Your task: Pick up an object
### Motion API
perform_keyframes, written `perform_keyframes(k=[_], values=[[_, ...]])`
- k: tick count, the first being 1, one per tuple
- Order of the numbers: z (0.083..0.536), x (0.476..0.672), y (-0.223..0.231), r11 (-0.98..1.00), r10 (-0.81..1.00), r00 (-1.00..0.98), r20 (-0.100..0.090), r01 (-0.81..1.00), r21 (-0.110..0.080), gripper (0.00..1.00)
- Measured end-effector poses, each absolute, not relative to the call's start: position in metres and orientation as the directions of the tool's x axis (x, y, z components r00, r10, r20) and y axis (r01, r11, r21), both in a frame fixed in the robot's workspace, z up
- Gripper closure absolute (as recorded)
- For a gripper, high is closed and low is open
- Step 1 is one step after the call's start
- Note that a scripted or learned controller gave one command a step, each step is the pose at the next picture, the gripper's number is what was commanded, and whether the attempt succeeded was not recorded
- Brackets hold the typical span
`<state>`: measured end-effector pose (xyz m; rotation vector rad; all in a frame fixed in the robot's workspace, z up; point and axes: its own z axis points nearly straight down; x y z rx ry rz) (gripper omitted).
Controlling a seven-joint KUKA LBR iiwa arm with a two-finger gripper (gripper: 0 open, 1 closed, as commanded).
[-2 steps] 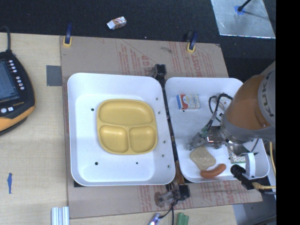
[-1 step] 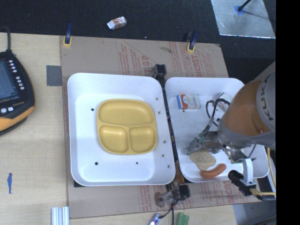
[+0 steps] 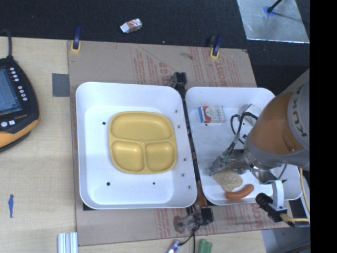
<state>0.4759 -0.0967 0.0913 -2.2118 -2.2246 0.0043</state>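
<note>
Bench seen from above at a slant, with two shallow white bins set side by side on a brown cardboard sheet [image 3: 158,62]. Left bin [image 3: 89,141]: holds a yellow divided plate [image 3: 142,141] with three compartments, lying flat near the bin's centre and apart from all four walls. Right bin [image 3: 210,96]: holds a small red, white and blue carton [image 3: 211,114] near its far left corner, a pale round flat item [image 3: 228,181] toward its near edge, and a sausage [image 3: 239,193] lying lengthwise just inside the near wall, immediately beside the round item. Arm [image 3: 279,130]: grey with an orange band, entering from the right and covering the right half of the right bin. Gripper [image 3: 226,162]: lowered over the bin floor just beyond the pale round item, its dark fingers [image 3: 218,166] pointing toward the bin's left wall; whether the jaws are parted or closed cannot be told at this angle, and nothing is visibly between them. Black cabling [image 3: 239,121] loops above the gripper. Surroundings: an orange and black control pendant [image 3: 13,107] rests at the bench's left edge, and a small wrapped item [image 3: 131,26] lies on the dark floor beyond the bench's far edge.
</note>
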Motion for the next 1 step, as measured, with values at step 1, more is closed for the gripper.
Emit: perform_keyframes(k=[1], values=[[0.0913, 0.4759, -0.0977, 0.006, 1.0, -0.006, 0.001, 1.0, -0.004, 0.0]])
